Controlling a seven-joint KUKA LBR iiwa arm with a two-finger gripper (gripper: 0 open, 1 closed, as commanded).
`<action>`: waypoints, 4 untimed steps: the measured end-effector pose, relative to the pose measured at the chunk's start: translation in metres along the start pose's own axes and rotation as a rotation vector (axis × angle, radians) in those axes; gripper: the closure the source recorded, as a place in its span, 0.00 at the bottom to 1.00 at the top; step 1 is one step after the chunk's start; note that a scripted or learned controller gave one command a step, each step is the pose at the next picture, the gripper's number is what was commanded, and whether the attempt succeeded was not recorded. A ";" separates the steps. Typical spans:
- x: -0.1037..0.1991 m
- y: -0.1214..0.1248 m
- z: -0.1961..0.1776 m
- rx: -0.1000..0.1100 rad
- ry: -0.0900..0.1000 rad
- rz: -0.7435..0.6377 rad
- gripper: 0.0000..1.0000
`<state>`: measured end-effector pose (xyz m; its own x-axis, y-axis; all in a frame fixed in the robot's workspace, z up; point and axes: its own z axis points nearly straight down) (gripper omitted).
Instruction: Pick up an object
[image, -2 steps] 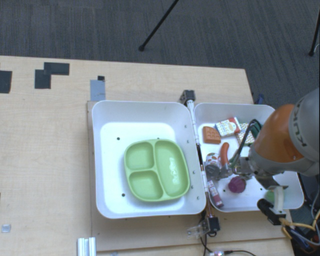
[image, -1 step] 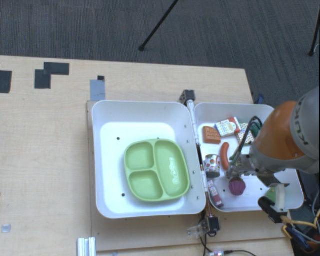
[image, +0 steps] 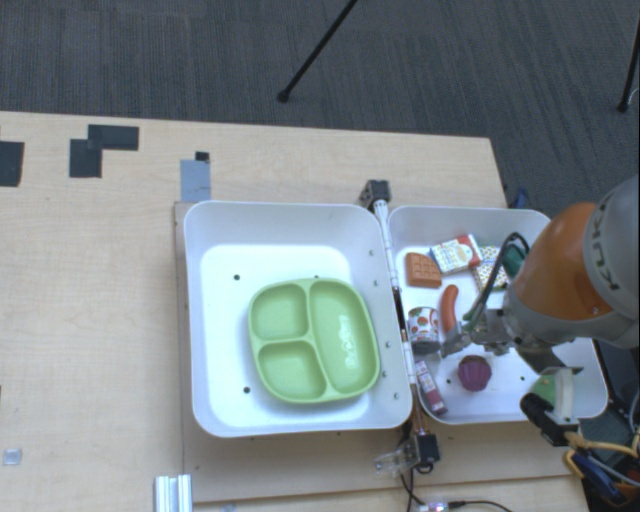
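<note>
Purple round toy (image: 474, 373) beside the claw (image: 441, 344), grip state unclear.

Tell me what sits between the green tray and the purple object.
In the camera view: the bins' shared walls, then the gripper low by the purple object, right of the green tray.

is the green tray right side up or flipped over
Right side up. The green tray lies flat in the left bin, its three hollow compartments facing up, nothing in them.
</note>
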<state>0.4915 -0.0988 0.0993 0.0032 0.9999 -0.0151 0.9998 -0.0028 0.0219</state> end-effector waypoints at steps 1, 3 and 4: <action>0.003 0.002 -0.010 -0.001 0.006 -0.004 1.00; 0.011 -0.002 0.011 0.007 0.006 -0.001 0.00; 0.012 0.000 0.000 0.004 0.009 -0.005 1.00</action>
<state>0.4917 -0.0864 0.0987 -0.0021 1.0000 -0.0057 0.9998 0.0022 0.0183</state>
